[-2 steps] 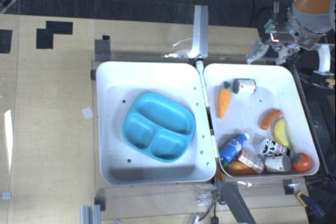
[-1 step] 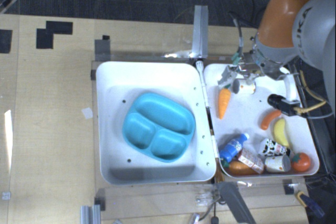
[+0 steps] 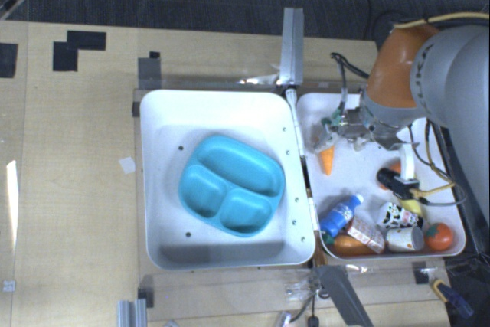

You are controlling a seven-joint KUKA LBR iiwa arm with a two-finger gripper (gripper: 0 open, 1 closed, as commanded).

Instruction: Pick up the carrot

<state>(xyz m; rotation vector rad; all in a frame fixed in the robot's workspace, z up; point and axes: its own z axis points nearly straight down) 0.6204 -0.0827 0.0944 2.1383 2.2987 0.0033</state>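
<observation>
We find the pincer [image 3: 334,128] low in the right bin [image 3: 360,188], near its upper left corner, at the end of the grey arm [image 3: 452,88] with its orange band. Whether it stands wide or narrow we cannot tell; the metal parts blur together there. Just below it, toward the near side of the bin, lies the carrot [image 3: 327,158], a short orange cone with its long axis running roughly away from us, the thick end nearest the pincer and the tip toward the bin's middle. It looks to be touching or almost touching the pincer, but we see nothing gripped. We judge the coming move a short drop onto the carrot, closing across its width.
</observation>
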